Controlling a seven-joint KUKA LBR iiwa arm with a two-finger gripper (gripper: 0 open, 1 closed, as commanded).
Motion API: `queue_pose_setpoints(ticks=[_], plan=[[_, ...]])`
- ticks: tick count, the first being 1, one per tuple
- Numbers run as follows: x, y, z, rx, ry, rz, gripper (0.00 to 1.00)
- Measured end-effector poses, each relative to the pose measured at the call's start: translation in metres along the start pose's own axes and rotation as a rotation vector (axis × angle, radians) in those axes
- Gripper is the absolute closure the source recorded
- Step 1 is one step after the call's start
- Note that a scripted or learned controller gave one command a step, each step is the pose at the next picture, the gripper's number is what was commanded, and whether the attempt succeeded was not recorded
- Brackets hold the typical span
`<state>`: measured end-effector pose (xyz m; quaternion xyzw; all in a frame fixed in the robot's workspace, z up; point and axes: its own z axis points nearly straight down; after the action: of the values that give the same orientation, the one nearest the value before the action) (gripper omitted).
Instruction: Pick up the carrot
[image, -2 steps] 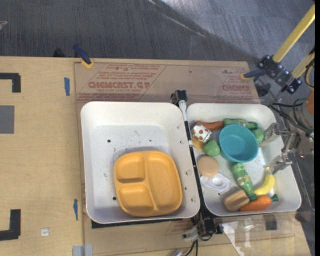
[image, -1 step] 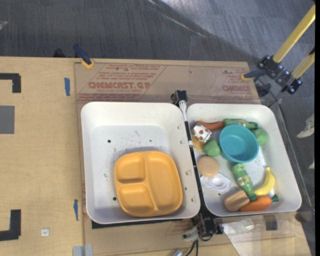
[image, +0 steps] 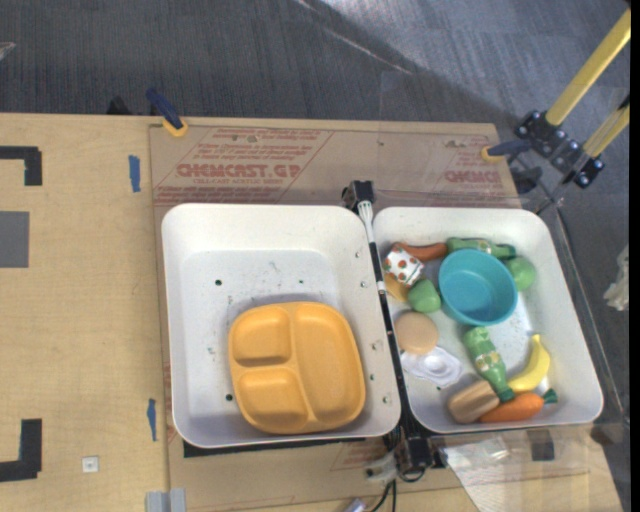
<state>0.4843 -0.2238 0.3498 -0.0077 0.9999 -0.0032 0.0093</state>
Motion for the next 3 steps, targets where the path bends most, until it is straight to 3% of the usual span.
queue_pose_setpoints(ticks=[1,2,3], plan=[[0.0,0.0,0.001,-0.001,0.002,0.0,0.0],[0.001,0.0,-0.015,-0.005,0.005,-0.5,0.0],[-0.002,0.001,-0.028,0.0,-0.006,-0.498,1.0]])
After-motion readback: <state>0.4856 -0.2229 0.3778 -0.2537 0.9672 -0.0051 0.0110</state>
